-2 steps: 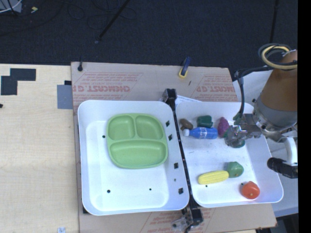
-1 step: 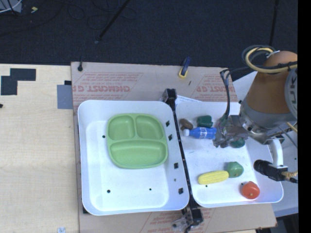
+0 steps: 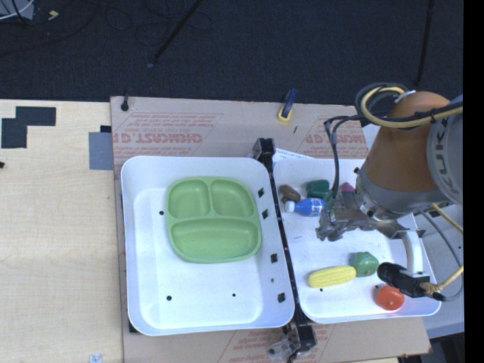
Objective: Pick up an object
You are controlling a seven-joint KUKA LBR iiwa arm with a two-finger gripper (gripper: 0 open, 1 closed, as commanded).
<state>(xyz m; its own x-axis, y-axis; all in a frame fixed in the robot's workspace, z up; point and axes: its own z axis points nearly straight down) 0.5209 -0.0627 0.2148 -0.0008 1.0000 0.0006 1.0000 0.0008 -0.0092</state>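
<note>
Your end effector (image 3: 330, 229) hangs low in the right bin (image 3: 318, 312), amid scattered toys; you cannot tell how it is set. Just beside it, up and left, lies a blue-and-white bottle (image 3: 306, 206), with a brown piece (image 3: 290, 194) and a dark green block (image 3: 318, 188) beyond. Below it rest a yellow corn cob (image 3: 331, 277), a green lump (image 3: 364, 262) and an orange ball (image 3: 389, 299). Farther left, a green divided plate (image 3: 212, 220) sits in the left bin (image 3: 144, 278).
</note>
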